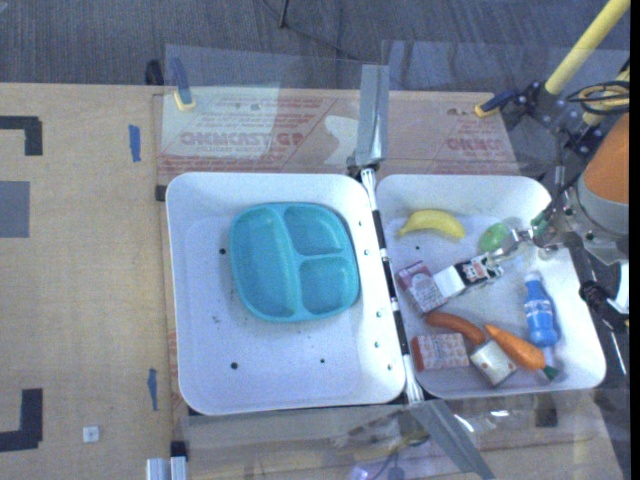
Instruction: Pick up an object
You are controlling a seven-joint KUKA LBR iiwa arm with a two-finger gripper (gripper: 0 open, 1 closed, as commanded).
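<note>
Two white bins: the left bin [190,298] just has a teal divided plate [295,260], and the right bin [592,366] has all the pickable stuff. The arm [610,168] comes in over the right bin's far right side. Looks like the approach step to me, nothing lifted yet. The banana [432,224], blue bottle [540,313] and carrot [520,346] lie loose. The gripper [522,236] sits just beside a green object [495,236], probably the target. Can't tell if it's open or clamped, or touching anything. The next move needs a clean descent on one item.
</note>
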